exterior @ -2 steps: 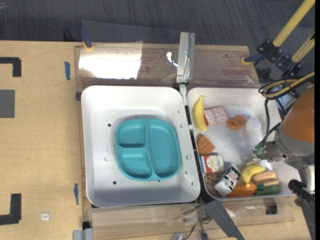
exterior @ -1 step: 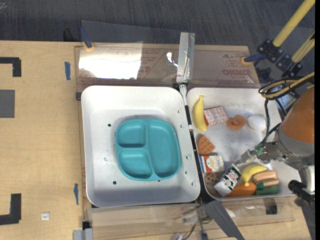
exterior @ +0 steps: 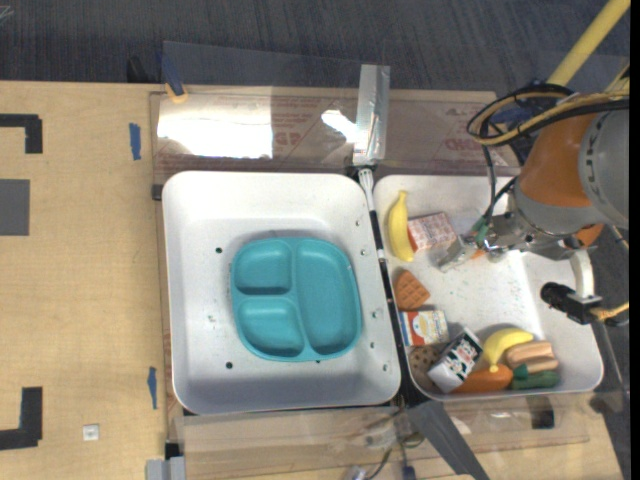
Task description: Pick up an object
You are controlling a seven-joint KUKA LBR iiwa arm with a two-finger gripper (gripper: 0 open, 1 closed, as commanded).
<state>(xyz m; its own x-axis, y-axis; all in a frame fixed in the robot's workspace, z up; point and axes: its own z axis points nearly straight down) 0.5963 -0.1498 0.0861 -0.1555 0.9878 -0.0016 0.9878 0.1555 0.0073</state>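
Gripper (exterior: 462, 251) low in the right bin (exterior: 560, 268) beside a small carton (exterior: 432, 231); I cannot tell its opening or hold. Crowding risks a nudge rather than a grasp.

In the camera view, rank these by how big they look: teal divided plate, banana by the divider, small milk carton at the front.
Largest to smallest:
1. teal divided plate, by far.
2. banana.
3. milk carton, though it looks close to the banana in size, so that order is unsure.
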